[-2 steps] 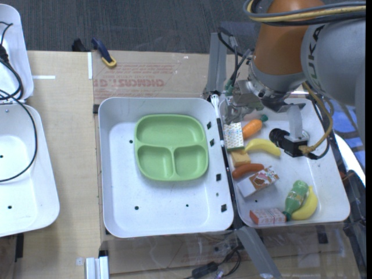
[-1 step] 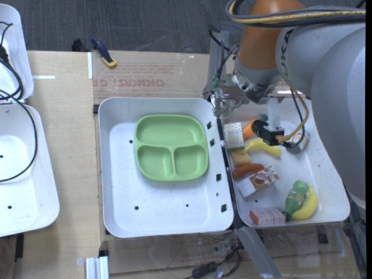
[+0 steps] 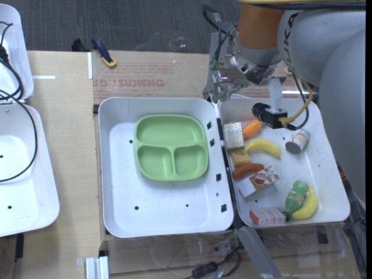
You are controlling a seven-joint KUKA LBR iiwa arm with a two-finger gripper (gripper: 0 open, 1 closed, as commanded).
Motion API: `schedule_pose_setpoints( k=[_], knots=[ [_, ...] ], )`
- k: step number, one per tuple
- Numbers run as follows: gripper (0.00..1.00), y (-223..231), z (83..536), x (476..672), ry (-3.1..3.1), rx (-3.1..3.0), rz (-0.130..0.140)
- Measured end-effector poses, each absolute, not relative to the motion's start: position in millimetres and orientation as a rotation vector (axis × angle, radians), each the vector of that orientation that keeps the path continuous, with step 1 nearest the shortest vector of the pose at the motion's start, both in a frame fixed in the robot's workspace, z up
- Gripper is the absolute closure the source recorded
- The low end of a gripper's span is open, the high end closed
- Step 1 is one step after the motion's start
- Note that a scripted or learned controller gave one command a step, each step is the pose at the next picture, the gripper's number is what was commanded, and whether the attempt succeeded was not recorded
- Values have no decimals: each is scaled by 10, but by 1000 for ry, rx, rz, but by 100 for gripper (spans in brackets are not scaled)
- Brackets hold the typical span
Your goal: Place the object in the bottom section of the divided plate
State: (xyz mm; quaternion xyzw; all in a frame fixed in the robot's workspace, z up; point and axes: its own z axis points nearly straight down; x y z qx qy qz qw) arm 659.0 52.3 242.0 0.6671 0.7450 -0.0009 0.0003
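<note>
Tool [image 3: 220,90] hovers at the right bin's [image 3: 325,156] back-left corner; its opening cannot be told. Risk: crowded food items [image 3: 256,170] could cause a missed or double grasp, leaving the divided plate [image 3: 171,147] unfilled.

Green divided plate [image 3: 171,147], yellow banana [image 3: 263,147], white bins [image 3: 116,208]

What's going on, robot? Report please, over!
Gripper up at the bins' top edge, nothing seen in it. Green plate waits in left bin. Banana, carrot, other toys in right bin. Path clear.
</note>
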Motion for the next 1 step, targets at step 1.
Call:
schedule_pose_setpoints(
  k=[1],
  knots=[
    [100, 443, 2342, 5813, 2377, 2056, -5]
  ],
)
